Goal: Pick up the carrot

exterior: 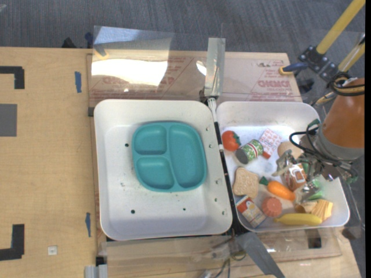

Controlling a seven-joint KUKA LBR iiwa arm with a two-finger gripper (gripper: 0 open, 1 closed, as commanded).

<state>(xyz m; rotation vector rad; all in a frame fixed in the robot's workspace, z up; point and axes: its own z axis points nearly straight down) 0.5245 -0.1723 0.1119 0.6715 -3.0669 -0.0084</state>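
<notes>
Approach step: jaws [298,175], state indiscernible, hover just beside the carrot [281,190]; next, lower onto it.

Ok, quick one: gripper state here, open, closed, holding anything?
Gripper: cannot be told; it sits low in the right bin among the toy food, just right of the carrot, which lies in the bin.

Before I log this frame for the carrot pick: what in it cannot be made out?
- Gripper: in the camera view, its fingers blur into the clutter beneath; open or shut cannot be told.
- Carrot: its right end runs under the gripper, so contact cannot be judged.
- Items under the gripper: covered by it, unidentifiable.
- Small packets in the right bin: labels too small to read.
- Arm: cut off by the right edge.
</notes>
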